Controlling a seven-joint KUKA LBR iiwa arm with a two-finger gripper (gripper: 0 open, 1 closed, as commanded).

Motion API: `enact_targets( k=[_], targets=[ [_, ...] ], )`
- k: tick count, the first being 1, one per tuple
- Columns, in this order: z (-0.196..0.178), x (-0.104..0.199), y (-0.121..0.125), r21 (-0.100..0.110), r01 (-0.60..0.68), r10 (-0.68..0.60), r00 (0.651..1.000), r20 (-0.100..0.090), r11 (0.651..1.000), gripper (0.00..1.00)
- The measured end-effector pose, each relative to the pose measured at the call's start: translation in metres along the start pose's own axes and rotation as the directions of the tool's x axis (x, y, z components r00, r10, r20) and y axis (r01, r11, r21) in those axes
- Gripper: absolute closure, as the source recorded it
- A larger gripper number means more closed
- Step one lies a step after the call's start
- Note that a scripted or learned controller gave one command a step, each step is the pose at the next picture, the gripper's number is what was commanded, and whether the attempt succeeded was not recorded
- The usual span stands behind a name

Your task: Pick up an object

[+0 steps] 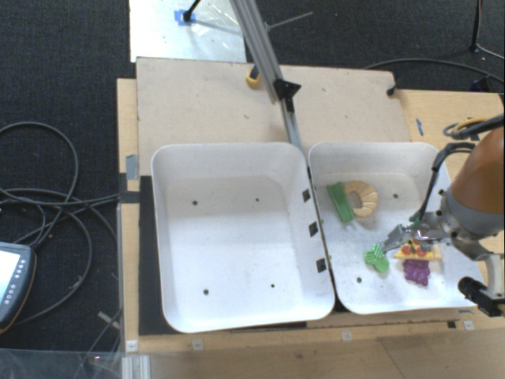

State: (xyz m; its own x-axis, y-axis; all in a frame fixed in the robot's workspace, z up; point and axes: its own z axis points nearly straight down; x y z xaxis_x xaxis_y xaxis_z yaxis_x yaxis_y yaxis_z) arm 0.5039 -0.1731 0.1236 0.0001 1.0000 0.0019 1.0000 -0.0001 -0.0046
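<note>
arm [477, 188] over right bin [379, 158] | jaws above yellow toy [416, 251] | left bin [181, 164]

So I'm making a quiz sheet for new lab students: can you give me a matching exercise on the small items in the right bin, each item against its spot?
Items:
1. green block
2. tan ring
3. purple toy
4. small green piece

Spots:
A. just below the yellow and red item
B. nearest the divider, beside the ring
C. left of the claw, low in the bin
D. upper middle of the right bin, right of the block

Pairs: 1-B, 2-D, 3-A, 4-C
</note>
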Motion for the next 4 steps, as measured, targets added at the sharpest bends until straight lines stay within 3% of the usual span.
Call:
enact_targets(
  k=[1, 2, 4],
  targets=[
    [0.029, -0.003, 0.003, -0.015, -0.001, 0.001, 1.0, 0.008, 1.0, 0.0],
    [0.017, -0.003, 0.004, -0.018, 0.0, 0.0, 1.0, 0.008, 1.0, 1.0],
    [-0.103, 0.002, -0.005, -0.013, 0.006, -0.006, 1.0, 0.005, 1.0, 1.0]
  ],
)
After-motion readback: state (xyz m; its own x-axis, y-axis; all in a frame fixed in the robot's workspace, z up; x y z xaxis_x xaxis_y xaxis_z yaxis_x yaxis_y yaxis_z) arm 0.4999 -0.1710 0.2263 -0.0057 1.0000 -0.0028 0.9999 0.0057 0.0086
